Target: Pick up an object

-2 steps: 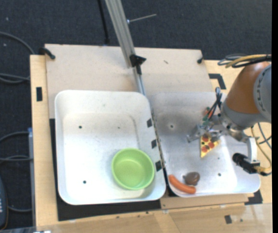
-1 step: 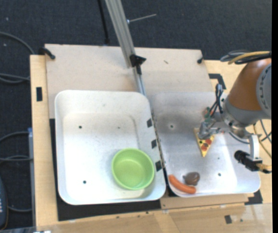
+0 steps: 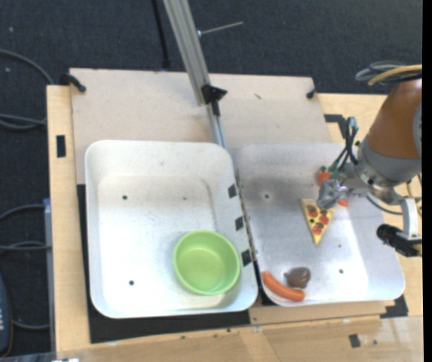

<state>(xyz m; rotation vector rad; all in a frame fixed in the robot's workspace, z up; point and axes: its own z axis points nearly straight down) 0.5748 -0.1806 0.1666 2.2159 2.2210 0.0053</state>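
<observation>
The gripper [image 3: 329, 194] is seen over the right bin [image 3: 374, 277], in its upper right part, hanging from the grey arm with the orange band [image 3: 396, 123] that enters from the right. Whether it is open or closed cannot be told, because the tip is small and partly hidden by the wrist and cables.

A toy pizza slice [image 3: 317, 221] lies on the bin floor directly below the gripper tip, with its wide end just at the tip and its point directed away from it, toward the near side of the bin. It cannot be told whether the slice is touched by the gripper or only lies just under it. A small red-orange piece [image 3: 324, 176] is seen just beside the gripper, on its upper left side; what it is cannot be told.

Well apart from the gripper, toward the near left corner of the same bin, a hot dog [image 3: 283, 286] and a brown round object [image 3: 298, 277] are found, touching each other. A green bowl [image 3: 206, 262] stands upright in the left bin [image 3: 125, 172], far to the left of the gripper, near the wall between both bins.
</observation>
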